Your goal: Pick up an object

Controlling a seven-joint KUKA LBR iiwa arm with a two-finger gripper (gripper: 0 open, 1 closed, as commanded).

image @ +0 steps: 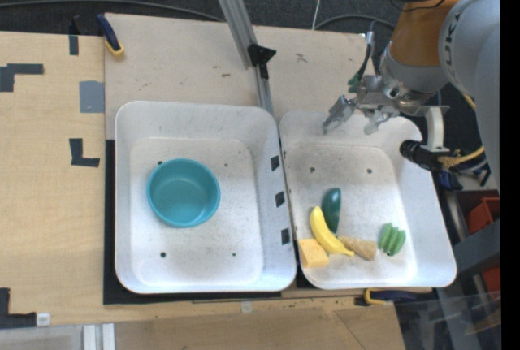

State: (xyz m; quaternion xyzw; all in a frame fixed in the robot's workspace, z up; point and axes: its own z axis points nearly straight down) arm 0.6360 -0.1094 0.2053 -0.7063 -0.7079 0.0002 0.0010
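Right bin (422, 202), lower centre-right of frame, holds five objects: one yellow banana (327, 233), curved; one dark green oval piece (331, 201); one yellow block (313, 252); one tan piece (361, 248); one ridged green piece (392, 239). Left bin (130, 178): one teal bowl (184, 192). Gripper (356, 123) at upper right, jaws apart, holding nothing.
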